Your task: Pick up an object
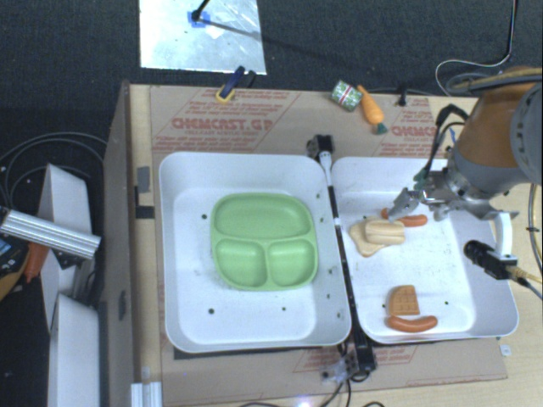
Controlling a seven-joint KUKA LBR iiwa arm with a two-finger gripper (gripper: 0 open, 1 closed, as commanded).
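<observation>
**Ana:** Gripper low over the right bin, hanging just above the red sausage. Whether it's clenched or released, I can't tell from this angle.

**Ben:** And nothing visibly held. That sausage lies touching the pale bun, near the bin's upper middle.

**Ana:** How will it handle?

**Ben:** My guess: light toy food, smooth, rounded, likely to roll or squirt out. Take it across its narrow middle, clear of the bun.

**Ana:** Alternatives?

**Ben:** Waffle piece and a second sausage sit by the near wall. Green plate occupies the left bin.
</observation>
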